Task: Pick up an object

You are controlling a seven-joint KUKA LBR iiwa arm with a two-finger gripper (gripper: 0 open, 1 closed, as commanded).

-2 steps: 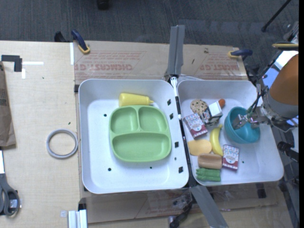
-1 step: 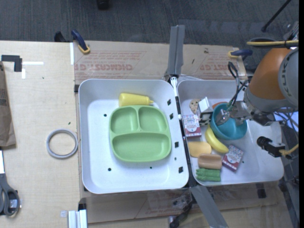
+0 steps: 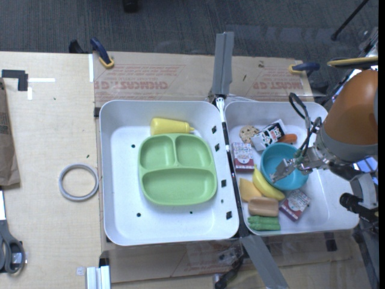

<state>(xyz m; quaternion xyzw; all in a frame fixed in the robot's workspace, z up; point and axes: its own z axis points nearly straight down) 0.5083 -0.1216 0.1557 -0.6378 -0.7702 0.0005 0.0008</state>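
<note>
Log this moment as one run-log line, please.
phase: reaching | gripper: over blue bowl, right bin | hold: not confirmed | left bin: green divided plate, yellow bottle

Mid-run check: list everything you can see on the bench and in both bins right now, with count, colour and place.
Left bin: 1, white.
Divided plate: 1, green, left bin.
Yellow bottle: 1, behind the plate.
Right bin: 1, white.
Bowl: 1, blue, right bin.
Banana: 1, yellow, beside bowl.
Cookie: 1, tan, right bin's far side.
Green beans: 1, right bin's near edge.
Tape ring: 1, grey, bench left.
Clamps: 2, blue-yellow, far edge.
Pincer: 1, over the bowl.
</note>
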